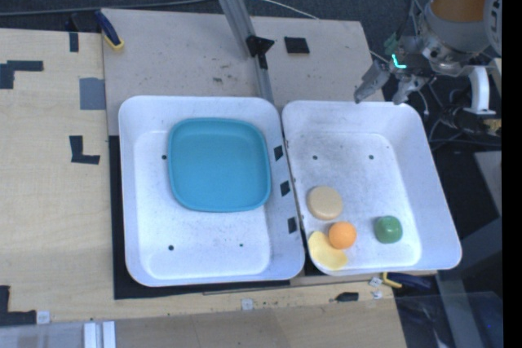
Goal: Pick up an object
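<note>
Four small objects lie in the right bin [408, 126] near its front: a beige round piece [325, 202], an orange ball [342, 235], a yellow piece [326, 253] partly under the ball, and a green ball [388, 229]. My gripper [385, 89] hangs above the far right corner of that bin, well back from the objects. Its two fingers are spread apart with nothing between them.
The left bin [139, 175] holds a blue square plate [218, 163]. A grey metal pole [236, 4] rises behind the bins. Cables trail at the upper right beside the arm. The bench's wooden top extends to the left.
</note>
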`<control>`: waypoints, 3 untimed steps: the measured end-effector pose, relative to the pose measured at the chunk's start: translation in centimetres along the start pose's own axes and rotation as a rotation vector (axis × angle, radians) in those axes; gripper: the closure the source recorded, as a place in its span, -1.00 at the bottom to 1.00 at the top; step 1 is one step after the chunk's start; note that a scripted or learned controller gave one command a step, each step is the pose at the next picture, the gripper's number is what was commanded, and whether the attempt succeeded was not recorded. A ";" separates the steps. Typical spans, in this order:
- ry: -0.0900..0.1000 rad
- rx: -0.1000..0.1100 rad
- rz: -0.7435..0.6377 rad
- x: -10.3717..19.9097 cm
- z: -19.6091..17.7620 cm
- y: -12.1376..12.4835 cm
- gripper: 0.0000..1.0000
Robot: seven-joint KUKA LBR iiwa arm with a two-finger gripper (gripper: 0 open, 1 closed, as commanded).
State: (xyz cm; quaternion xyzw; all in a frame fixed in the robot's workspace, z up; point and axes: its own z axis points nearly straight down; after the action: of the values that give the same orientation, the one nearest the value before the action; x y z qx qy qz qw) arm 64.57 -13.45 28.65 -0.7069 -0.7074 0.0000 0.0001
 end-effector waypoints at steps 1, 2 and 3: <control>0.000 0.000 0.000 0.0 0.0 0.0 -1.00; 0.000 0.004 0.000 0.5 5.0 -0.9 -1.00; 0.001 0.006 0.000 1.1 11.0 -1.0 -1.00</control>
State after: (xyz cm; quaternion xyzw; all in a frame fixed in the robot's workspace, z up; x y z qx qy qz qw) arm 63.59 -12.35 17.63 -0.7068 -0.7074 0.0018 0.0023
